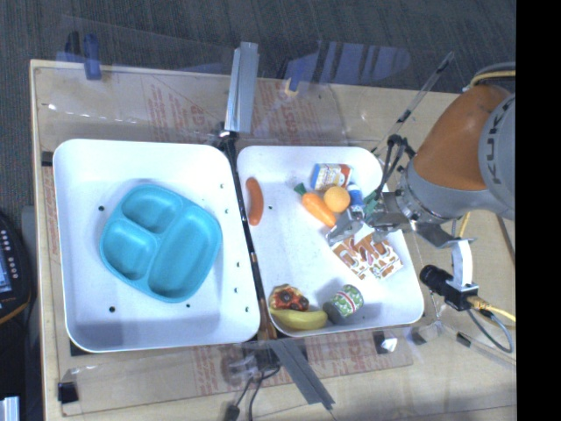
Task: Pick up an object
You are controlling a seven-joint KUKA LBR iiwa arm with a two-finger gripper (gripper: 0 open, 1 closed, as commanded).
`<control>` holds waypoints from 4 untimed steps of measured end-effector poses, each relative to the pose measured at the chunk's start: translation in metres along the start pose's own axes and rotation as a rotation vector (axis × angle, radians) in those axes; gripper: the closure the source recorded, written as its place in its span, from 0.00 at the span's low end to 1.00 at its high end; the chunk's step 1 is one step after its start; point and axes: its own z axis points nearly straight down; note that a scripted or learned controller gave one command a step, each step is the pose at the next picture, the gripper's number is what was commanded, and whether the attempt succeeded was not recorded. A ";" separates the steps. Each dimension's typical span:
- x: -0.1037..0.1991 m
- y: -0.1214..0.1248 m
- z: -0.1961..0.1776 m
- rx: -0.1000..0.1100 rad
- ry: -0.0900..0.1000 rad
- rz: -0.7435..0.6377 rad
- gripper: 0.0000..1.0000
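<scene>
The gripper (pixel 358 222) hangs low by the right bin's (pixel 289 261) right edge, just above the patterned box (pixel 368 254) — touching or not, I cannot tell. The carrot (pixel 316 208) and orange (pixel 337 198) lie just beside it, toward the far edge.

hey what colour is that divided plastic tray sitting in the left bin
The divided plastic tray is light blue, seen clearly in the overhead camera view.
</scene>
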 end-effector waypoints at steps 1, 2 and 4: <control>0.068 -0.033 0.119 -0.002 0.000 -0.002 0.00; 0.092 -0.034 0.118 -0.009 -0.023 0.017 0.00; 0.093 0.022 0.117 -0.006 -0.018 0.018 0.00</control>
